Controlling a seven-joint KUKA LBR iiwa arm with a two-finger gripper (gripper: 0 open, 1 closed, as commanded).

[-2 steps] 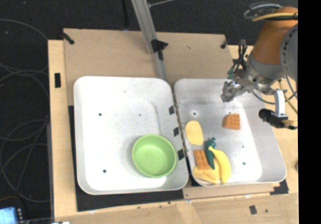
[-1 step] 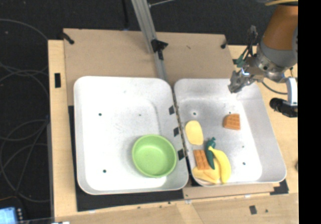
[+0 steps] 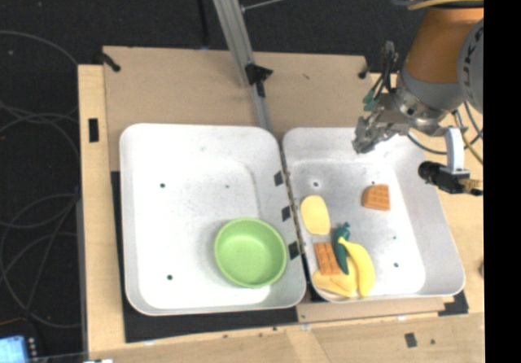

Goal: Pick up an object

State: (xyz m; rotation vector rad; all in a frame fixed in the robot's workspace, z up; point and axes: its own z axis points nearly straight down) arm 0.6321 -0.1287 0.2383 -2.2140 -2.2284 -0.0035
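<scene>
The arm (image 3: 444, 44) enters from the upper right of the frame, its orange band uppermost and the grey wrist angled down and to the left. The hand (image 3: 366, 138) hangs over the upper edge of the right bin (image 3: 407, 255), near that bin's top middle. It is small and dark against the white; whether it is apart or together cannot be told. Nothing is seen between its parts.

In the right bin, an orange square block (image 3: 376, 197) lies alone at centre right, well apart from the hand and below it.

Near the divider sits a pale yellow rounded piece (image 3: 315, 214), long axis roughly up and down the frame.

At the lower left of this bin a cluster lies touching: a banana (image 3: 362, 265) with its long axis running from upper left to lower right, a green item (image 3: 340, 238) at its upper end, an orange ridged piece (image 3: 325, 256) beside it, and a yellow piece (image 3: 334, 284) beneath.

In the left bin (image 3: 179, 166), a green bowl (image 3: 250, 251) stands upright at lower right, mouth up.

Both bins rest on the bench (image 3: 171, 85).
</scene>
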